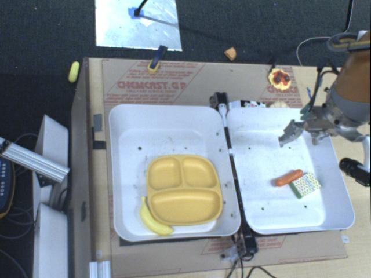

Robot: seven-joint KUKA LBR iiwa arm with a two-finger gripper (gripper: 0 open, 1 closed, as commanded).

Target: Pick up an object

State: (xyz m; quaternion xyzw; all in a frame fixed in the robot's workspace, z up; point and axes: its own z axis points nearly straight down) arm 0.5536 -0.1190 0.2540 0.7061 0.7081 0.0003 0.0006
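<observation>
Gripper (291, 134) hovering over the upper part of the right bin (255, 213), its fingers not resolved clearly enough to tell whether they are spread or pressed together; nothing is seen between them. Candidate objects: an orange carrot-like piece (288, 178) and a patterned green block (305, 185), both below the gripper and toward the bin's lower right, the two touching or nearly so. Risk, as judged: a descent on either one may nudge its neighbour, or close on both and drop them; a grasp near the block's edge could also slip. The bin's right wall lies just beside the block and may crowd a finger. In the left bin (124, 126), well apart from the gripper, sit a yellow divided plate (184, 190) and a banana (152, 219) against the plate's lower left rim; neither obstructs.
</observation>
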